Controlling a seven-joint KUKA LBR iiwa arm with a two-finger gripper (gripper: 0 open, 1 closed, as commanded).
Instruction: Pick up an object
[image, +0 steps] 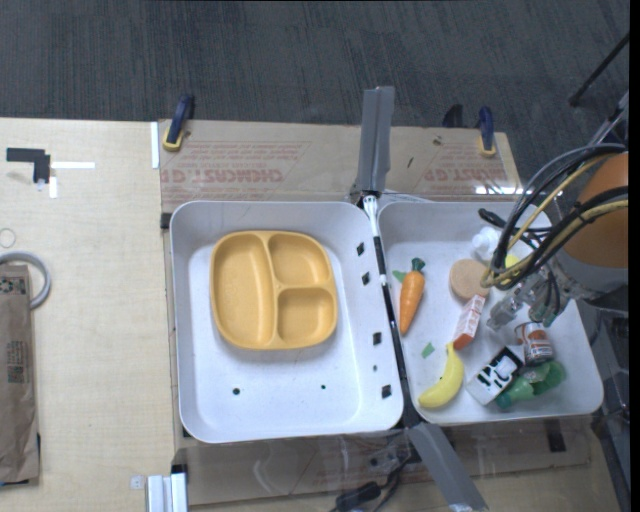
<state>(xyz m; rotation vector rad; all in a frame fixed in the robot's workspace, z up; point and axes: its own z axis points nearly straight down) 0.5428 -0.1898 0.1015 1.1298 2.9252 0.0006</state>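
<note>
Figure: the approach step of a pick. Your arm (600, 225) reached in from the right and hung over the right bin (575, 400), where every loose object lay. The hand (525, 300) sat low above the middle of the bin, wrapped in cables; whether it was released or clenched could not be told, and no object showed within it.

Closest to it lay a small can (537, 343), just to its near side, and an orange-and-white tube (470, 322), to its left. A round tan piece (467, 279) rested beyond the tube, a toy carrot (411, 295) further left, a banana (446, 379) nearer. The yellow divided plate (273, 290) lay in the left bin (200, 400).

Your next move called for settling on one target, probably the can, then descending squarely over it.
</note>
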